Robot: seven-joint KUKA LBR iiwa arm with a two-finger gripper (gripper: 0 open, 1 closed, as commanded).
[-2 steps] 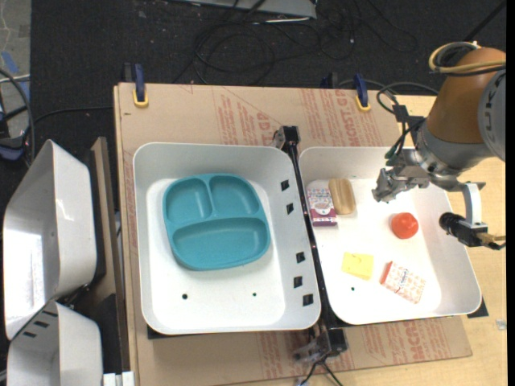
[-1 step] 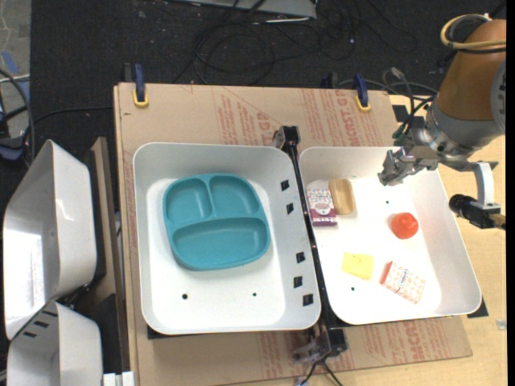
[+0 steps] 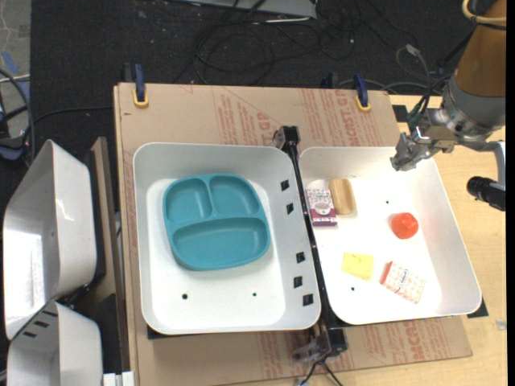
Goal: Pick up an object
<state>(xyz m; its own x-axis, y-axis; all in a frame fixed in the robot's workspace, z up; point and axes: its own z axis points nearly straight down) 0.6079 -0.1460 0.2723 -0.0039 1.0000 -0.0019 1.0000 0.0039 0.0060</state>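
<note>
The right bin (image 3: 451,292) holds several small things: a tan bread-like roll (image 3: 344,196), a pink and white packet (image 3: 321,203), an orange round object (image 3: 405,225), a yellow square (image 3: 358,264) and a small patterned orange packet (image 3: 402,282). My gripper (image 3: 406,154) hangs over the bin's far right corner, above and apart from all of them, roughly up and right of the roll. Nothing shows between its fingers.
The left bin (image 3: 153,296) carries a teal divided plate (image 3: 216,220). A black divider with clips (image 3: 302,232) runs between the bins. Blue and yellow clamps (image 3: 140,87) (image 3: 361,92) hold the cardboard base. White tubs (image 3: 44,232) stand at the far left.
</note>
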